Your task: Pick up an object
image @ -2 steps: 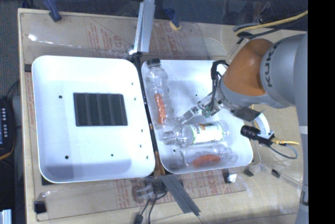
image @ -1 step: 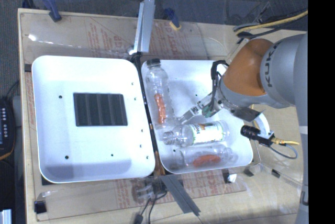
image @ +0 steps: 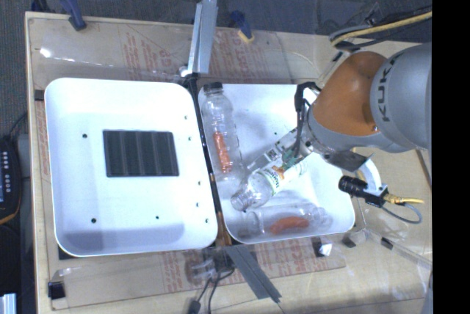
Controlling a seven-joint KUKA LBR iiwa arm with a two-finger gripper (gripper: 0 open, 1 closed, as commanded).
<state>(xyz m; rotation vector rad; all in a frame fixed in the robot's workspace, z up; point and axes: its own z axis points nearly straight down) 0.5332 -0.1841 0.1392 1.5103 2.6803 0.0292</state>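
Note:
The right bin [image: 250,96] holds three clear plastic bottles. One bottle [image: 219,130] with orange contents lies along the bin's left wall. A second bottle [image: 263,185] with a green and white label lies tilted in the middle. A third bottle [image: 288,220] with orange contents lies along the front wall. My gripper [image: 288,152] reaches down from the grey and orange arm [image: 360,103] and sits at the upper end of the labelled bottle, touching or very near it. The arm's wrist hides much of the gripper.
The left bin [image: 73,107] has a dark ribbed rectangular pad [image: 140,153] in its middle. A grey bar [image: 201,35] stands between the bins at the back. Blue clamps [image: 73,14] sit on the bench's far edge. Cables [image: 382,25] run at the right.

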